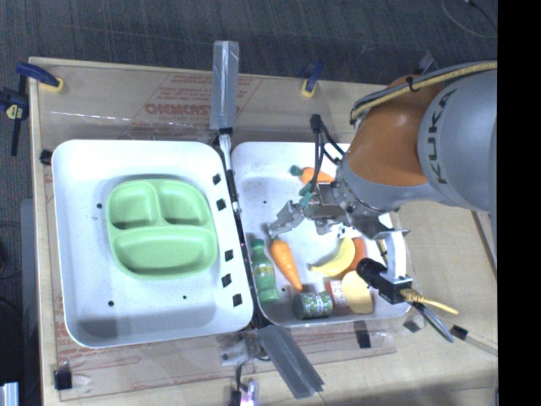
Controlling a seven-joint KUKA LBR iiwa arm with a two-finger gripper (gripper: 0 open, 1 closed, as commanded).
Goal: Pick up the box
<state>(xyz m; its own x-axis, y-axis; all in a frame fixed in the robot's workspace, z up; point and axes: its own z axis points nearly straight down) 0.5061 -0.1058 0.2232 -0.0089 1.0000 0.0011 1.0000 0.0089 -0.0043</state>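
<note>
Pale wood tabletop (439, 345), clear sheet with red print over rear part. Two shallow white bins directly on it, side by side, touching: left bin (76, 303), right bin (254, 163). Blue clamps (38, 76) at back-left edge.

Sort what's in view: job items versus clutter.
Job: gripper; yellow block, possibly the box, hard to tell; right bin.
Lying about: carrot; banana; green bottle; can; green tray.
</note>
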